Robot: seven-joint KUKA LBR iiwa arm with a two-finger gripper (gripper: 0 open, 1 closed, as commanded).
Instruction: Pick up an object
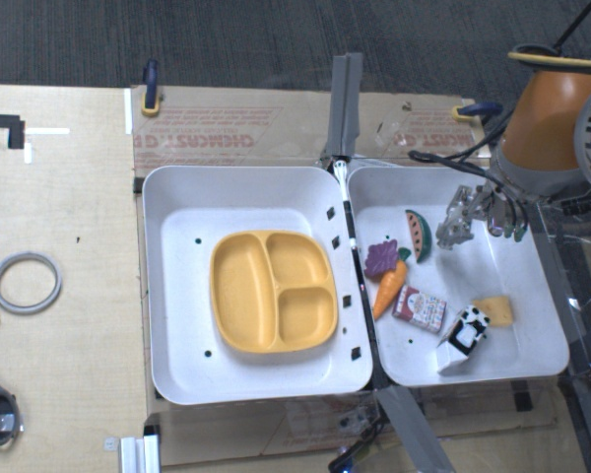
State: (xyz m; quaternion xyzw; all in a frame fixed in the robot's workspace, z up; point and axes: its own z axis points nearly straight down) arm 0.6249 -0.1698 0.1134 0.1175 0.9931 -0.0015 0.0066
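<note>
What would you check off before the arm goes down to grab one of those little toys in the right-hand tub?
1. Gripper above the right bin, where the toys lie: ok.
2. Nothing between its fingers yet: ok.
3. Watermelon slice, the nearest toy, lying apart from the others: ok.
4. Carrot free to lift: not ok, it touches the purple grapes and sits by the bin wall.
5. Fingers lined up over one toy: cannot tell.
6. Yellow divided plate in the left bin out of the way: ok.

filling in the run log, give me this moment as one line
phase: reach | gripper: over right bin, nothing seen held | nearest: watermelon slice | left bin: yellow divided plate
</note>
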